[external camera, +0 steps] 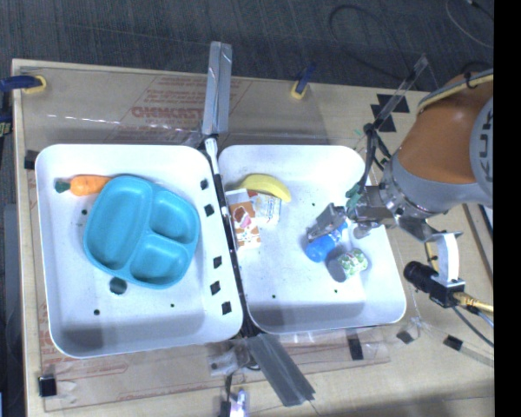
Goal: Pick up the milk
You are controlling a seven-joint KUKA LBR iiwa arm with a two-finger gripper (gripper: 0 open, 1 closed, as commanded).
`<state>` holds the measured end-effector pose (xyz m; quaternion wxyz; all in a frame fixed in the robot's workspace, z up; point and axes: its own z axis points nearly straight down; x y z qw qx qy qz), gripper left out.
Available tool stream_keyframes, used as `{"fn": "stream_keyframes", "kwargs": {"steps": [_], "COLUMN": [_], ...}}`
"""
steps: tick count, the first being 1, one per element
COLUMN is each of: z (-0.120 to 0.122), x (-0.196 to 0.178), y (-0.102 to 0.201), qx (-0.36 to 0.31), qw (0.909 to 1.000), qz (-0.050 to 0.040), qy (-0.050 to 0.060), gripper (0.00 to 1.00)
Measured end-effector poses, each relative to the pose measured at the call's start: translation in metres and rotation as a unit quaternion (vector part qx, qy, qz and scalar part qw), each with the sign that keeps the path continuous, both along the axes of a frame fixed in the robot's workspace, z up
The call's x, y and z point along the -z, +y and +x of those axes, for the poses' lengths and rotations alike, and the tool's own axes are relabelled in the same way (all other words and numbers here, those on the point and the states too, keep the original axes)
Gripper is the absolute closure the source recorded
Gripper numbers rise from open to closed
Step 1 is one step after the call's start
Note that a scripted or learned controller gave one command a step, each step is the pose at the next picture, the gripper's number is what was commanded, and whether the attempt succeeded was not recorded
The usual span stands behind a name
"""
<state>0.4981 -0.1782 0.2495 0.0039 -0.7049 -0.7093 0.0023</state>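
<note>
Looking down on the table (330,115), you can count two white bins side by side: the left bin (69,320) and the right bin (286,307).

Start nearest you. In the left bin you have one blue divided plate (141,230) lying flat across its middle. Beyond it, touching the plate's far-left rim, lies one carrot (89,183), close to the bin's far wall.

In the right bin you have four things. One small grey object with a green and white patch (349,263) lies toward the right side, closest to the near wall. Just beside it, on the far-left, sits one blue object (320,248); what it is cannot be told. One milk carton (244,216) lies on its side against the left wall of this bin, well apart from the arm. One banana (265,185) lies just beyond the carton, touching or nearly touching its far end.

The claw (326,226) reaches in from the right, low over the blue object and right at its top. You cannot tell how wide it stands, nor whether it grips anything. It is nowhere near the milk carton.
</note>
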Motion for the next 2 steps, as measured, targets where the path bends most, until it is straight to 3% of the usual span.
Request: {"fn": "stream_keyframes", "kwargs": {"steps": [1,2], "z": [0.032,0.043], "x": [-0.023,0.028], "y": [0.028,0.093], "qx": [-0.041,-0.126], "qw": [0.9992,0.9921], "qz": [-0.0003,0.0003], "qy": [-0.001,0.000], "gripper": [0.00,0.00]}}
